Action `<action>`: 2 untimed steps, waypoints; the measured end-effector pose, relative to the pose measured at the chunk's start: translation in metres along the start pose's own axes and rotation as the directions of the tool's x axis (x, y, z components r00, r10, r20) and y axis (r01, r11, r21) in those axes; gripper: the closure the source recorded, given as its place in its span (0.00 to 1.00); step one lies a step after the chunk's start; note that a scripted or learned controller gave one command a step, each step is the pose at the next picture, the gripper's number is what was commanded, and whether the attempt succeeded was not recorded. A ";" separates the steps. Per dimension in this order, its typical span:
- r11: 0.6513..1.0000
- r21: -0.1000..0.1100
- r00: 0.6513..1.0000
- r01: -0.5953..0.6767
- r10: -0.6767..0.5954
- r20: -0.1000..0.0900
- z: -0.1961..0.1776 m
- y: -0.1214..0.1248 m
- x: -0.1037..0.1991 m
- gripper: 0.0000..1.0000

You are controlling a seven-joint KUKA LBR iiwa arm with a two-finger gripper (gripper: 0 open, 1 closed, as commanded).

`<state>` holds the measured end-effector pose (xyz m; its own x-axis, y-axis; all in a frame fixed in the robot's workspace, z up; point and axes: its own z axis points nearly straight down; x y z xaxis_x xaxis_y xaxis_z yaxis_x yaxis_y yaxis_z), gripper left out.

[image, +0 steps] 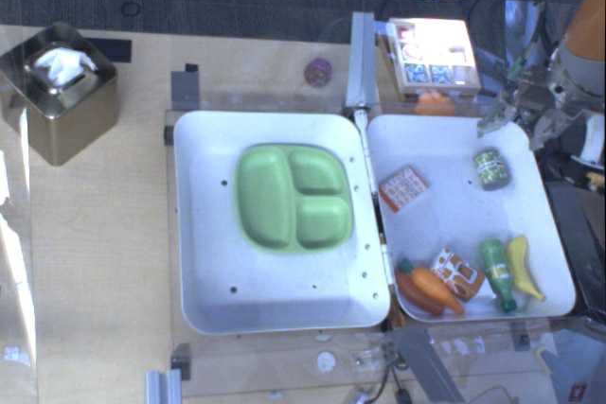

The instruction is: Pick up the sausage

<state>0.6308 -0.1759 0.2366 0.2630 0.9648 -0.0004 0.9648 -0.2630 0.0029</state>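
The sausage (418, 296), a dark red-brown link, lies in the front left corner of the right bin (440, 222). It rests against an orange carrot (439, 289). My gripper (517, 126) hovers over the far right corner of that bin, well away from the sausage and just above a small green can (491, 169). Its two grey fingers (495, 117) stand apart and open, with nothing between them.
A red-and-white box (403, 188), a patterned snack piece (456, 271), a green bottle (497, 272) and a banana (524, 266) share the right bin. The left bin (204, 203) holds a green divided plate (293, 196). A tissue box (61, 90) stands far left.
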 end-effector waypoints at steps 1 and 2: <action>0.981 -0.003 0.981 0.195 -0.195 -0.001 0.139 0.013 0.048 0.00; 0.994 -0.005 0.994 0.110 -0.110 -0.001 0.150 0.023 0.068 0.00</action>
<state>0.6716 -0.1165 0.0865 0.1549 0.9879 0.0005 0.9879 -0.1549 0.0075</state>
